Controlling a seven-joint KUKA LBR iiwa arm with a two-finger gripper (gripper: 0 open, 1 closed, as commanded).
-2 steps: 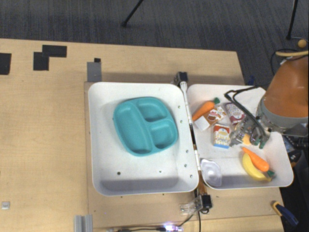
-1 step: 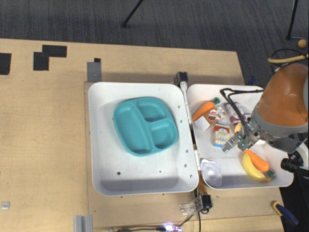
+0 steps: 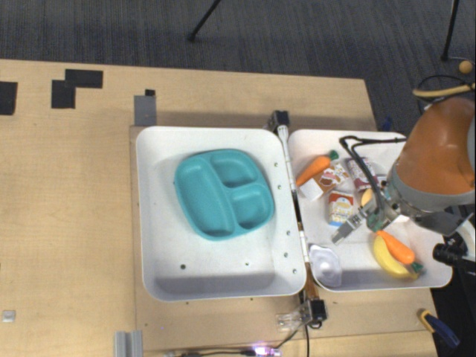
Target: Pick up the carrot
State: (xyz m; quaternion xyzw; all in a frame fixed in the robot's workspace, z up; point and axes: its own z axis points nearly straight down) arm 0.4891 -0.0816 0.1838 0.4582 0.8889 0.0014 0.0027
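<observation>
Gripper [image 3: 349,230], grip state unclear, hangs over right bin [image 3: 349,143] on tan bench [image 3: 67,222], grey carpet [image 3: 312,21] beyond

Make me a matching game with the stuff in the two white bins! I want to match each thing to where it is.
Things:
1. teal plate
2. carrot
3. banana
4. clear cup

Places:
A. near corner of the right bin, by the divider
B. middle of the left bin
C. far side of the right bin, close to the divider
D. near side of the right bin, under the arm

Pairs: 1-B, 2-C, 3-D, 4-A
</observation>
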